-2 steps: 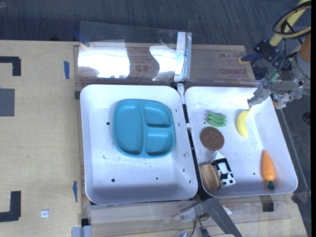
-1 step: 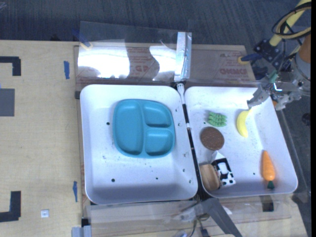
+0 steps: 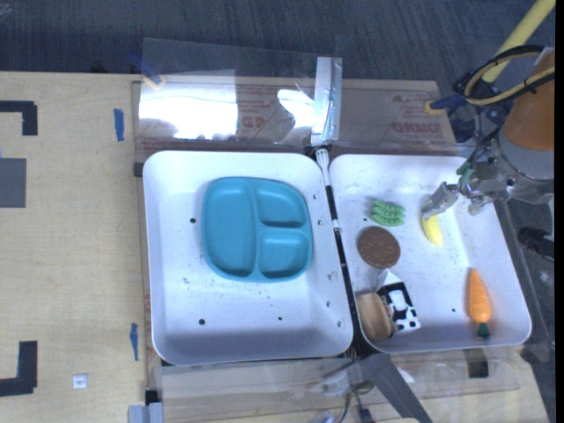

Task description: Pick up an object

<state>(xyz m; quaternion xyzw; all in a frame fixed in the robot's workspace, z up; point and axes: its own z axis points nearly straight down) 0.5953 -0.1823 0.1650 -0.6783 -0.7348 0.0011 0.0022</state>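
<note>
The claw (image 3: 443, 199) hangs with nothing visibly between its prongs (their spread I cannot tell) just above the yellow piece (image 3: 433, 229); descending off-centre could nudge it sideways and close on air.

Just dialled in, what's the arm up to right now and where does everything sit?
The arm reaches in from the right, its gripper low over the right bin, just above the yellow banana-like piece. It holds nothing that I can see. Also in that bin: a green piece, a brown disc, a carrot, a tan piece and a black-and-white piece. The left bin holds a blue divided tray.
</note>
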